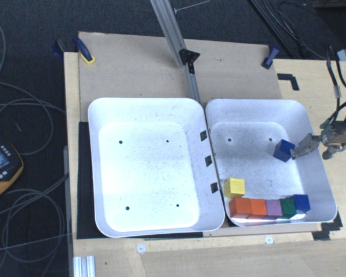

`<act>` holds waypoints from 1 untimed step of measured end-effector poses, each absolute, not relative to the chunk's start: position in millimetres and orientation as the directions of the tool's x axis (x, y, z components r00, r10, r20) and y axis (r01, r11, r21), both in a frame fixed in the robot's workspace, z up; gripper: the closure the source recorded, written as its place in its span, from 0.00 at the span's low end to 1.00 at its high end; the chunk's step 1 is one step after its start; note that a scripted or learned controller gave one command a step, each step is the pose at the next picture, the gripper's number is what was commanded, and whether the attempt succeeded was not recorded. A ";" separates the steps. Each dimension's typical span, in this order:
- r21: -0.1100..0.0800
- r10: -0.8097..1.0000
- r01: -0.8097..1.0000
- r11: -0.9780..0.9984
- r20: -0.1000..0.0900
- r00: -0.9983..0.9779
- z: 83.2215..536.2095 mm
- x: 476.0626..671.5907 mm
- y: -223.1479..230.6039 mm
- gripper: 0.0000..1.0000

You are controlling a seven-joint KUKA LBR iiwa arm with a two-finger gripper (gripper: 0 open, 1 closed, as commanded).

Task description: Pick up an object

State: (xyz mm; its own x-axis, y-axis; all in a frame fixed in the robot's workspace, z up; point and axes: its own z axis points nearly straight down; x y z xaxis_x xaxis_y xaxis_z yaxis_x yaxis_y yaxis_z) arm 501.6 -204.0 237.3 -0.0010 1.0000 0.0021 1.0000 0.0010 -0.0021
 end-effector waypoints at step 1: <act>-0.009 1.000 1.000 0.000 0.005 0.000 95.2 508.0 -217.2 0.00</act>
